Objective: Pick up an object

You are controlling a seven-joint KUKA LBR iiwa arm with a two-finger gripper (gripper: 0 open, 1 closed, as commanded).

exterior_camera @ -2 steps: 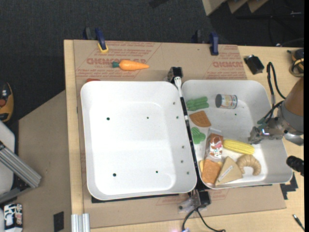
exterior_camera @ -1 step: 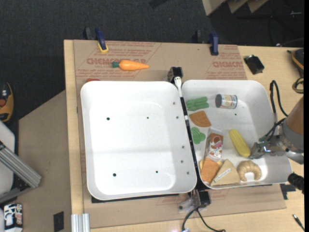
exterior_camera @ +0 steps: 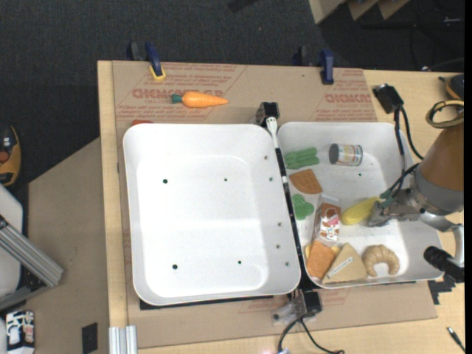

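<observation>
The yellow toy (exterior_camera: 358, 212) lies near the right bin's (exterior_camera: 369, 130) right edge, just beside the gripper (exterior_camera: 381, 215); whether its pincer is apart or together, I cannot tell. Along the bin's near edge sit a croissant (exterior_camera: 381, 259), a cheese wedge (exterior_camera: 346, 265) and a packet (exterior_camera: 328, 225). A can (exterior_camera: 345, 154) rests by the far edge. A carrot (exterior_camera: 198, 100) lies on the bench's far edge.

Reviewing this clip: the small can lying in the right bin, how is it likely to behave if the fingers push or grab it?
The can lies on its side, so a nudge would probably roll it across the right bin. Its smooth, shiny wall looks hard and may slip between fingers. It seems small, so likely light, with bare floor around it.
</observation>
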